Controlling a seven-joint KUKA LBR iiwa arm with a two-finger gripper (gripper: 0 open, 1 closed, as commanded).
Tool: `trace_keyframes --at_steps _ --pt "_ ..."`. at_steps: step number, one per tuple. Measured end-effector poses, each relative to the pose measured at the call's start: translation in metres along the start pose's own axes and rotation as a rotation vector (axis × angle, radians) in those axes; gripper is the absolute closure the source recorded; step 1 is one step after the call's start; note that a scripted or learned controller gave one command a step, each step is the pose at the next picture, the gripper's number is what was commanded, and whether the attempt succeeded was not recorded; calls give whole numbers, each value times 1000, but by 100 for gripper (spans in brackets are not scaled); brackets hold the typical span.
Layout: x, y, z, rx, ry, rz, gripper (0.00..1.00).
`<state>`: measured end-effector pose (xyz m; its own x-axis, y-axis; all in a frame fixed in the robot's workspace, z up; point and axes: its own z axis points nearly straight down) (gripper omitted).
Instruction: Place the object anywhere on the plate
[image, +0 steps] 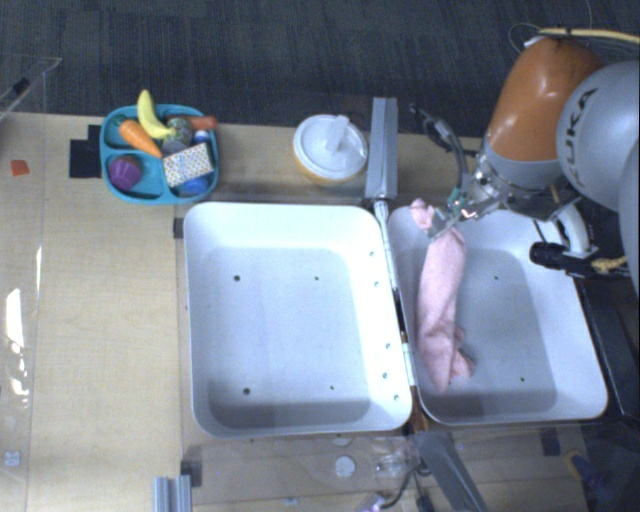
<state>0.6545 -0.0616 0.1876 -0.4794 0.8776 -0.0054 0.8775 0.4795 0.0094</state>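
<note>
A pink cloth hangs and trails in a long soft strip down the left side of the right bin. Its upper end is bunched into a small knob near the bin's top left corner, and its lower end lies crumpled on the bin floor with a darker fold in it. The gripper sits right at that upper end, and the cloth's top appears pinched between its fingers, so the fingers are clamped on the cloth (the contact itself is small in the view). The arm, grey with its orange band, comes in from the upper right.

The left bin is just beside the right one, the two parted by a narrow grey divider rail. On the wooden bench above the left bin stands a white lidded container with a yellowish rim, close to a grey upright bracket. Farther left sits a blue compartment plate, well apart from the cloth. It carries toy food: a yellow banana, an orange carrot, a purple piece and a patterned block. The whole left bin and the lidded container lie between the cloth and that plate.
</note>
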Motion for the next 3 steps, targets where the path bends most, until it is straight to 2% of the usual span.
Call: trace_keyframes --at_steps 1,2,3 --pt "0 3 -39 1 0 -6 100" --pt "54 20 -32 1 3 -409 100" --pt "108 46 -39 -2 2 -812 100"
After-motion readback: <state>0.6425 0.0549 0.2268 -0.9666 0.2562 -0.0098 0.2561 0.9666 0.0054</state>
